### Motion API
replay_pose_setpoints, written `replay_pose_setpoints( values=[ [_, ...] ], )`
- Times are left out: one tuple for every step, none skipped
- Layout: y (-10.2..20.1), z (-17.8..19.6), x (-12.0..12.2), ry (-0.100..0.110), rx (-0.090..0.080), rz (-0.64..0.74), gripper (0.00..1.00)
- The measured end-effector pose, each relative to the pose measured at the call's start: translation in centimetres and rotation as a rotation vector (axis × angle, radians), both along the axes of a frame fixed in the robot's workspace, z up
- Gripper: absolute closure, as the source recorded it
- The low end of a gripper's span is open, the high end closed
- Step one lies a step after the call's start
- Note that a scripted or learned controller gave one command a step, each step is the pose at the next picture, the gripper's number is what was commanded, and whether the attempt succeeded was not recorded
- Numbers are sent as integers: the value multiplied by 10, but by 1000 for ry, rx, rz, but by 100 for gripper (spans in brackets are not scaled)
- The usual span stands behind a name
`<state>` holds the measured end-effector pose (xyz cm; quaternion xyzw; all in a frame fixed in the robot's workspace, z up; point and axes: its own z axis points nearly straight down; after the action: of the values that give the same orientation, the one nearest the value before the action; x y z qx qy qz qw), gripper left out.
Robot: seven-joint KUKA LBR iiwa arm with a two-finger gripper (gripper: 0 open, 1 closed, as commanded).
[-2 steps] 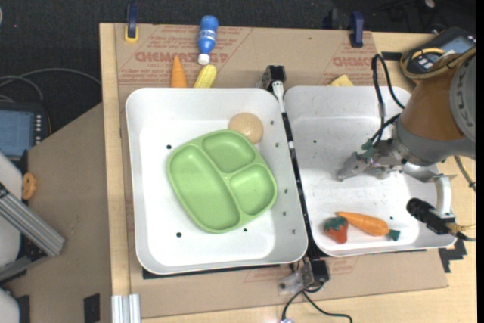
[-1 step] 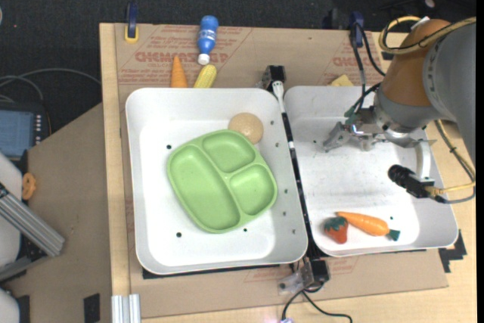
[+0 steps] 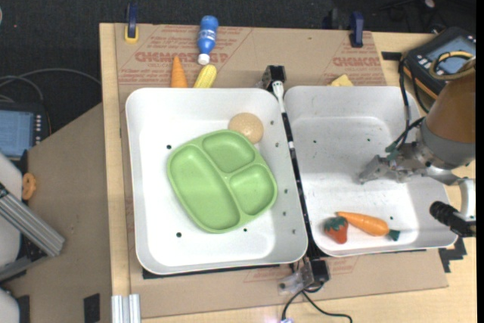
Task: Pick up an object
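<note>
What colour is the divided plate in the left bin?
Light green, seen clearly in the camera view: the divided plate lies in the left bin.

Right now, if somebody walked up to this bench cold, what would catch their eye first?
Most likely the green divided plate lying in the left bin, with a round tan object touching its far edge. Next, the orange carrot and a small red piece beside it near the front of the right bin, where the gripper reaches in from the right.
</note>
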<state>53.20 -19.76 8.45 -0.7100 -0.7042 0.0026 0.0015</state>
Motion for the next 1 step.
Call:
replay_pose_setpoints(
  values=[
    [29, 1, 74, -13, 0, 14, 0]
  ],
)
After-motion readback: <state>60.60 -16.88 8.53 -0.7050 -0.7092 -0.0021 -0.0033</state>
